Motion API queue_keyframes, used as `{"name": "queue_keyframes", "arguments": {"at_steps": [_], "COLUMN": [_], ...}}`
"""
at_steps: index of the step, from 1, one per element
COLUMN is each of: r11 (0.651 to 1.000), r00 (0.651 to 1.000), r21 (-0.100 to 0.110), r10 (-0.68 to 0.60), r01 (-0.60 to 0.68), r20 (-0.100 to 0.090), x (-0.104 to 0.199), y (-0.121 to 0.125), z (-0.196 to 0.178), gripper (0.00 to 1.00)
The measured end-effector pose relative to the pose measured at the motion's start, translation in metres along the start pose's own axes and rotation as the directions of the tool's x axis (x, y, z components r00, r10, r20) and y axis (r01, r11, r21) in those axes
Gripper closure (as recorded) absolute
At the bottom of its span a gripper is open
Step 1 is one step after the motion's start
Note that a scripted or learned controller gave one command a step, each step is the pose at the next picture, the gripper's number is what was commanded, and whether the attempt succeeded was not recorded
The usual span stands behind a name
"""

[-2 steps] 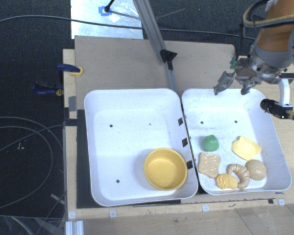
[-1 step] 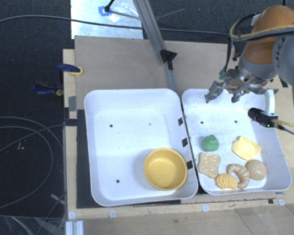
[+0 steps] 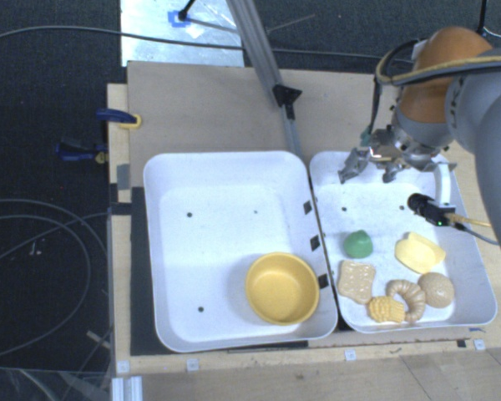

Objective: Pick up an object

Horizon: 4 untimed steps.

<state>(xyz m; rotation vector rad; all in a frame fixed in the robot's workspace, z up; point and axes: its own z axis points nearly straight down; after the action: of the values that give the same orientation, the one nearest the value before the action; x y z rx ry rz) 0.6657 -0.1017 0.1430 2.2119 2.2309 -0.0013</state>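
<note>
Overhead, the grey arm (image 3: 476,98) with its orange band (image 3: 438,73) reaches in from the right and hangs over the far edge of the right bin (image 3: 484,307). Its gripper (image 3: 371,167) sits above that bin's far left corner, fingers spread apart and pointing down toward the white floor, with nothing between them. One finger (image 3: 351,167) shows on the left, the other just to its right, and bare bin floor is visible in the gap.

All the loose objects in the right bin lie along its near edge, well apart from the gripper. A green round piece (image 3: 358,243) rests near the bin's left wall. Just nearer than it lies a tan cracker-like square (image 3: 356,281). Beside that, toward the near edge, is a yellow corn cob (image 3: 387,310), touching a curled tan pastry (image 3: 407,295). A beige round roll (image 3: 436,289) sits at the pastry's right, and a pale yellow wedge (image 3: 419,252) lies just beyond the roll, toward the right wall. A small black part (image 3: 426,207) with a wire hangs by the arm over the bin's right side.

The left bin (image 3: 175,215) holds a yellow bowl (image 3: 282,287), upright, in its near right corner, close to the wall shared with the other bin. A slanted metal pole (image 3: 259,48) crosses the bench (image 3: 200,107) beyond both bins.
</note>
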Motion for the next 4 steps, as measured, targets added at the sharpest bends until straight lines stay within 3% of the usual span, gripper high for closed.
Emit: {"name": "queue_keyframes", "arguments": {"at_steps": [1,2,4], "r11": [1.000,1.000,1.000], "r00": [1.000,1.000,1.000], "r21": [0.000,-0.006,-0.008], "r10": [0.000,-0.002,0.001], "r01": [0.000,0.002,-0.001], "r20": [0.000,0.001,0.001], "x": [0.000,0.000,0.000], "y": [0.000,0.002,0.003], "z": [0.052,0.037,-0.083], "gripper": [0.00,1.00,1.00]}}
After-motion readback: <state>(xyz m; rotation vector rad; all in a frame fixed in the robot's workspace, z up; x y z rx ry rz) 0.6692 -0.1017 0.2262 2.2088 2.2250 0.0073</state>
